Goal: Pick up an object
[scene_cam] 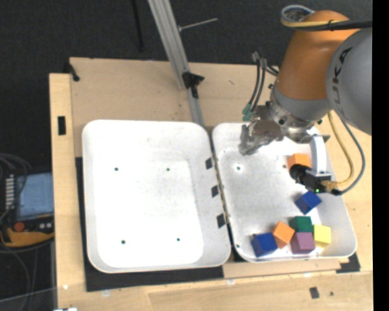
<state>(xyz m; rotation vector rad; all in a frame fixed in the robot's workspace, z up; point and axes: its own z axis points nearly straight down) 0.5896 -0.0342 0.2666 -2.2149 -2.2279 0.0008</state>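
Six blocks [292,233] clustered well below-right of gripper [247,145].
Jaw state indeterminate; hovering over right bin [259,193], nothing visibly gripped.

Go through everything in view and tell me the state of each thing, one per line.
tool: over the right bin's far left corner, nothing seen held.
right bin: holds all the blocks.
left bin: no blocks in it.
blue block, orange block, purple block, green block, yellow block: clustered at the near edge.
second blue block: alone, tilted.
second orange block: partly hidden by the arm's hardware.
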